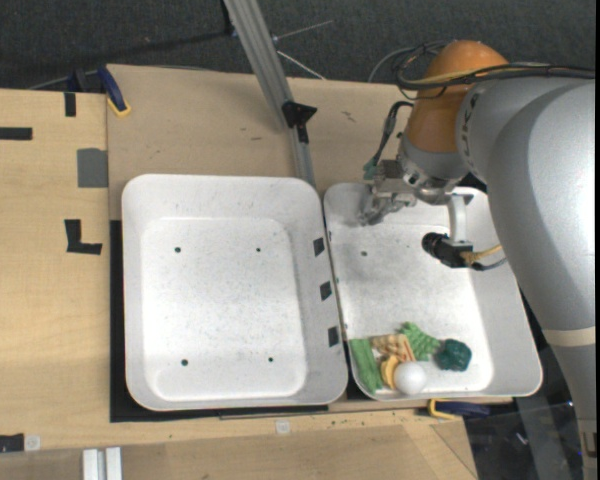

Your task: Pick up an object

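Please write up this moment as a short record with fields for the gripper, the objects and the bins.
gripper: at the far end of the right bin, over bare floor
objects: a white ball, a dark green piece and a yellow-and-tan item, clustered at the right bin's near end
gap: gripper well apart from the cluster
left bin: white, speckled

Two white bins (230, 193) on bench (40, 298)

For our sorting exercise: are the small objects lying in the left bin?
No, the small objects lie clustered in the near corner of the right bin, beside the left bin.
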Controlling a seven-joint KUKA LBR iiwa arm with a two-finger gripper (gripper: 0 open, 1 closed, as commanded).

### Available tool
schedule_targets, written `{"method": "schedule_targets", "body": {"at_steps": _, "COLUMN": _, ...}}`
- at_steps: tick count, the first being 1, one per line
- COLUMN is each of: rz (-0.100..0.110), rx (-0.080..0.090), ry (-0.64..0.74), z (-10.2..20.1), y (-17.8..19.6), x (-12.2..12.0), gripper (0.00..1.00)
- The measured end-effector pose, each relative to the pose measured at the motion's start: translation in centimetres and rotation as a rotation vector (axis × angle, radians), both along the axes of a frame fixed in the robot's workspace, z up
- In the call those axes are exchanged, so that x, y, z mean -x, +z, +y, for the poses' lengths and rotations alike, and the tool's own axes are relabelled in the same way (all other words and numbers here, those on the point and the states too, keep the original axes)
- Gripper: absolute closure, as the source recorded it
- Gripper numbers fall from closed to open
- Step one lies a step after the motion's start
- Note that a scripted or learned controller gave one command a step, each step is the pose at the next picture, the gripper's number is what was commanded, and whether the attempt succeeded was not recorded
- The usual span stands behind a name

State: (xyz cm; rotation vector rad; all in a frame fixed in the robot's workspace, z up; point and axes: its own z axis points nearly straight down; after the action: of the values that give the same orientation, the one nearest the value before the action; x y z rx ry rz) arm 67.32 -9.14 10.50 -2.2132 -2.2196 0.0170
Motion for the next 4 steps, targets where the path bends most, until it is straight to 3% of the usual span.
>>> {"method": "schedule_targets", "body": {"at_steps": 1, "rz": -0.018, "rx": -0.002, "ry": -0.001, "z": 0.1, "y": 6.4, "x": 0.0, "gripper": 1.0}}
{"method": "schedule_targets", "body": {"at_steps": 3, "rz": -0.018, "rx": -0.002, "ry": -0.001, "z": 0.8, "y": 16.8, "x": 0.6, "gripper": 1.0}}
{"method": "schedule_targets", "body": {"at_steps": 4, "rz": -0.009, "rx": -0.003, "ry": 0.002, "z": 5.6, "y": 14.7, "x": 1.1, "gripper": 1.0}}
